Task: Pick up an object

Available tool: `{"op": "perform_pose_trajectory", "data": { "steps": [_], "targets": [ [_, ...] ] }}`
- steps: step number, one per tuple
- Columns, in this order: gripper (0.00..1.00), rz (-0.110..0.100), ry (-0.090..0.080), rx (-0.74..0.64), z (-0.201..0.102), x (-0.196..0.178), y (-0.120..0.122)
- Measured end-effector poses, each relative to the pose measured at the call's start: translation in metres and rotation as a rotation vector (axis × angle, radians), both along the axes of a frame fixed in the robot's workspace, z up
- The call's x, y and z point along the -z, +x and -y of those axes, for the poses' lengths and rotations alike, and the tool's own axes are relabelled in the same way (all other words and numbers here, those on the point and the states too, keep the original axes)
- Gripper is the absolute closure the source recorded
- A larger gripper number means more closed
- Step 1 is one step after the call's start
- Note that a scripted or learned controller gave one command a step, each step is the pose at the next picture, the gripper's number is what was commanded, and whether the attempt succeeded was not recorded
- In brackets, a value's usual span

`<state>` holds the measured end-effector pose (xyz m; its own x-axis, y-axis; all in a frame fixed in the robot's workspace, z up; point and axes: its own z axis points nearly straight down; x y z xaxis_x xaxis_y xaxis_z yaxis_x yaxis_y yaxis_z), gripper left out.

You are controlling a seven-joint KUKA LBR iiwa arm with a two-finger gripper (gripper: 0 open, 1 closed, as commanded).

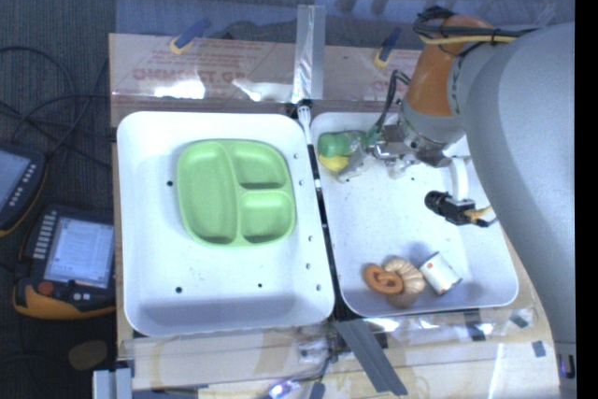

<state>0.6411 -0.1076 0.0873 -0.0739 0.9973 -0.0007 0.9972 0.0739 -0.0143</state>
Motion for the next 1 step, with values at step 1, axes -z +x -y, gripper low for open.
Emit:
{"op": "perform_pose_trajectory", "data": {
  "steps": [1],
  "targets": [
    [0.00, -0.044, 0.003, -0.022, 0.0008, 0.0023, 0.0139]
  ]
}}
